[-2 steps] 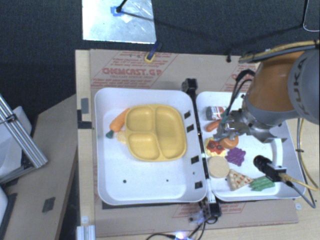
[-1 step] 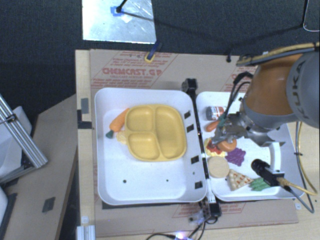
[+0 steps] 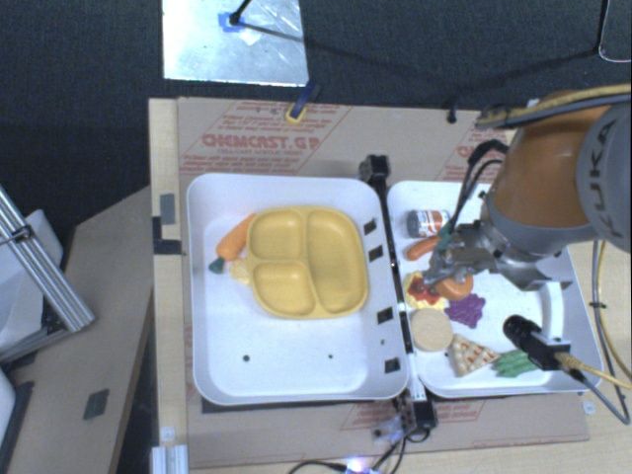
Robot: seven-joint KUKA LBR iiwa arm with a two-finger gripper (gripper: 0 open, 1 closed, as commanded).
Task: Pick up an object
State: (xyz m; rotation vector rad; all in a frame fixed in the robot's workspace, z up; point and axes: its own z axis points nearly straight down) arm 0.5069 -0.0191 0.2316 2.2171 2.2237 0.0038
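Note:
My gripper (image 3: 449, 268) hangs low over the left half of the right bin (image 3: 413, 197), right above a cluster of toy food. Directly beneath it lie an orange piece (image 3: 457, 288) and a red-and-yellow piece (image 3: 422, 289). A red sausage (image 3: 421, 248) and a small can (image 3: 427, 223) sit just behind it. Purple grapes (image 3: 466, 310), a round beige biscuit (image 3: 432, 330), a pizza slice (image 3: 472, 355) and a green piece (image 3: 513, 364) lie toward the front. The wrist hides how the gripper meets the pieces under it.
The left bin (image 3: 286, 378) holds a yellow divided plate (image 3: 301, 262) with a toy carrot (image 3: 233, 237) against its left edge. A black-clipped ridge (image 3: 390, 265) divides the two bins. The arm's grey-and-orange body covers the right bin's back right.

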